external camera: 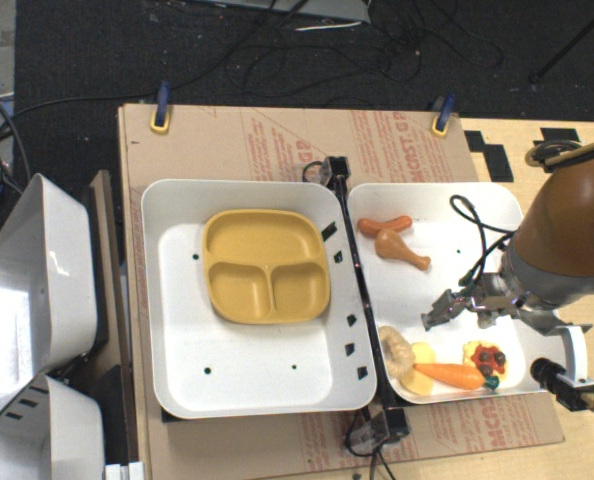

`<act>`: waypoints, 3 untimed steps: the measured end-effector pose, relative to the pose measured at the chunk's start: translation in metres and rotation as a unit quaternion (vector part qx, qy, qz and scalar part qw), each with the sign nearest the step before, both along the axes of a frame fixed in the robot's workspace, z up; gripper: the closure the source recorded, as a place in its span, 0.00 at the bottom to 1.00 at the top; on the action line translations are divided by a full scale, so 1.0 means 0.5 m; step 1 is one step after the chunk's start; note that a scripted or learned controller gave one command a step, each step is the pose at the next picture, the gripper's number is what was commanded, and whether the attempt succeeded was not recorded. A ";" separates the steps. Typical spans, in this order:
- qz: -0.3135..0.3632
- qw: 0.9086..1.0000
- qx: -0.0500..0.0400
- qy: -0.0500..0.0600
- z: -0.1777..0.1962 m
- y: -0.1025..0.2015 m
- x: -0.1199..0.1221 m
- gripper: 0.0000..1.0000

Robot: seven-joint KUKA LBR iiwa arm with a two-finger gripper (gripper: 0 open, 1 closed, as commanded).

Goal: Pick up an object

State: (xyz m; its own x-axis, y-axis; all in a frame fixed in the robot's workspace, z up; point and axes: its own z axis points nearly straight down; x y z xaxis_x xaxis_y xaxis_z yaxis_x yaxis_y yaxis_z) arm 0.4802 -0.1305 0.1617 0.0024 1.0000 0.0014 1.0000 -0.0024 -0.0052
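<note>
Camera view, looking down at a slant, shows the arm (567,233) entering from the right and hanging over the right bin (497,200), its gripper (455,306) low above the bin's bare white floor near the middle. Whether the fingers are apart or together I cannot tell; they appear as dark shapes with nothing visible between them. Several toy foods lie in this bin: an orange sausage (385,225) and a tan drumstick (402,251) close together toward the back, well apart from the gripper, and along the front wall a pale bread-like piece (396,351), a carrot (450,375) and a small slice with red and dark toppings (485,357), the last just beside the gripper's lower right. A yellow divided plate (268,265) sits in the left bin (177,368), away from the arm.
</note>
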 end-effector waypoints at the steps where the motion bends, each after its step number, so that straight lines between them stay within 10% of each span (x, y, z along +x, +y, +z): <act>1: 0.000 1.000 0.000 0.000 -0.110 -0.008 0.016 0.00; 2: 0.000 1.000 0.000 -0.001 -0.141 -0.007 0.015 0.00; 3: 0.000 1.000 0.000 -0.002 -0.119 -0.007 0.017 1.00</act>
State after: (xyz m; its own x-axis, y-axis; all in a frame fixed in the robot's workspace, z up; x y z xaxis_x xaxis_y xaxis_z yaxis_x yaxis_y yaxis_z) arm 0.4886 -0.1340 0.1021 0.0033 1.0000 0.0012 1.0000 -0.0033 -0.0013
